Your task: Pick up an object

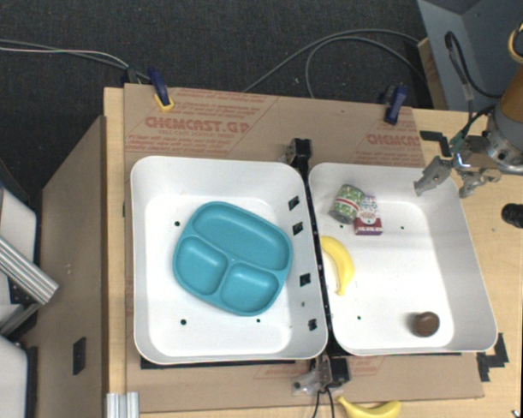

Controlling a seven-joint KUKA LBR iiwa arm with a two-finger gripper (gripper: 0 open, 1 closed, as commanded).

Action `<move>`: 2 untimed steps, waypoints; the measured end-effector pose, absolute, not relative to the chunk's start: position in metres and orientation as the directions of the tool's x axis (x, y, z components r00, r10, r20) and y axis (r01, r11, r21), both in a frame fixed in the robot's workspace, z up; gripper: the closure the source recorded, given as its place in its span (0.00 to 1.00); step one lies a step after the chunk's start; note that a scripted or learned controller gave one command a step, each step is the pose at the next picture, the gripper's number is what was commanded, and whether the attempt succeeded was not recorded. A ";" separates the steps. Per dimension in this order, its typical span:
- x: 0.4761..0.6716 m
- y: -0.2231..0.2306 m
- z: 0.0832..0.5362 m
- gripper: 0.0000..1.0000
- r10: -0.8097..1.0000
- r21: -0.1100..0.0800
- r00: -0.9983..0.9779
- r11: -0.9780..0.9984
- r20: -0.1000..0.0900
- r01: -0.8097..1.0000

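Currently gripper [448,174] seen with fingers spread, nothing held, poised over far right corner of right bin [462,254]. Nearest pick judged to be green-and-white packet [351,202], lying left of jaws and slightly nearer camera, touching small red-and-white box [368,223]. Banana [338,263] found farther left and down, long axis running along bin divider. Brown round object [425,324] set well below jaws. Bin floor flat, white; ample room around packet.

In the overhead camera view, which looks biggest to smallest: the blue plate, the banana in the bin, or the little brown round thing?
1. Blue divided plate
2. Banana
3. Brown round thing
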State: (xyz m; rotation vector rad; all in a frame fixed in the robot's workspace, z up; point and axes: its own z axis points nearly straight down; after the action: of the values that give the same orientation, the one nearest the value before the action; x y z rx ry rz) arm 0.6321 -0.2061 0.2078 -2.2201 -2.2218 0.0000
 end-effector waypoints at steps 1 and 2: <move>0.634 -0.196 0.150 0.00 1.000 -0.006 -0.002 0.002 0.003 1.000; 0.628 -0.205 0.095 0.00 1.000 -0.007 0.001 -0.001 0.002 1.000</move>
State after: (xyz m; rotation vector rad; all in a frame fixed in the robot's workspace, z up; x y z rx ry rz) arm 0.6280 -0.2047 0.0947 -2.2181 -2.2159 0.0049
